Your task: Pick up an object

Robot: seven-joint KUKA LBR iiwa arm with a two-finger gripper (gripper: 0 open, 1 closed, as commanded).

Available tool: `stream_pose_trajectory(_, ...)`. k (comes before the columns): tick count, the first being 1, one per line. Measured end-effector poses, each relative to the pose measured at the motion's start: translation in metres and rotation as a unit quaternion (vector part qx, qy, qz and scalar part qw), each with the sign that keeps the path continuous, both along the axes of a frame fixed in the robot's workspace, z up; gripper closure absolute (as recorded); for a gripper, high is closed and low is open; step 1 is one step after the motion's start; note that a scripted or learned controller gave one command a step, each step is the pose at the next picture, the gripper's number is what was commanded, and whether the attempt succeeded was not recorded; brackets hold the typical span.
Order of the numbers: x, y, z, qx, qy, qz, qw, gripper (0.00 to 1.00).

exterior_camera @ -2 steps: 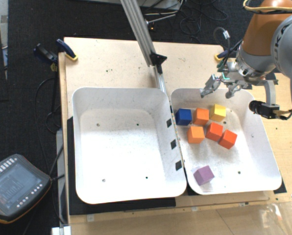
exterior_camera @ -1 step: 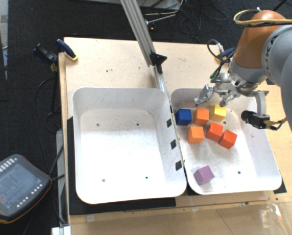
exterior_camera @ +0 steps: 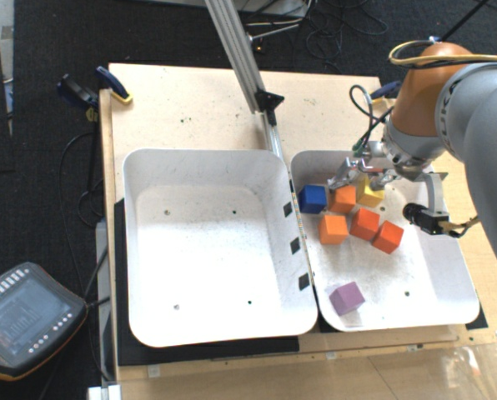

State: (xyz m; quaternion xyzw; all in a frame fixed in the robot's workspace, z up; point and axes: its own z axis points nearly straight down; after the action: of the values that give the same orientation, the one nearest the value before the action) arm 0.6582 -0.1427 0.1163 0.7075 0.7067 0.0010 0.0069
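Note:
The right bin (exterior_camera: 432, 294) holds several small blocks. A blue block (exterior_camera: 313, 198) lies by its left wall, with an orange block (exterior_camera: 343, 197) and a yellow block (exterior_camera: 372, 195) beside it. More orange blocks (exterior_camera: 333, 228) and red-orange blocks (exterior_camera: 389, 237) sit just in front. A purple block (exterior_camera: 346, 298) lies alone near the front. My gripper (exterior_camera: 358, 173) hangs low over the back of the cluster, right above the orange and yellow blocks. The wrist and cables hide its tip.
The left bin (exterior_camera: 140, 223) stands beside the right one, their walls meeting in the middle. A slanted metal pole (exterior_camera: 236, 44) crosses the back of the bench. Blue clamps (exterior_camera: 107, 82) lie at the back left, and a control pendant (exterior_camera: 23, 319) sits on the floor at left.

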Motion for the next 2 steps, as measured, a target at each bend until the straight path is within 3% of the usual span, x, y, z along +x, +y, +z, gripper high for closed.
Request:
stream_pose_trajectory(1, 0.0041, 0.0005, 0.0027, 0.0011, -0.004, 0.001, 1.0, 0.0)
stream_pose_trajectory(2, 0.0049, 0.0001, 0.0118, -0.0002, -0.006, 0.001, 1.0, 1.0)
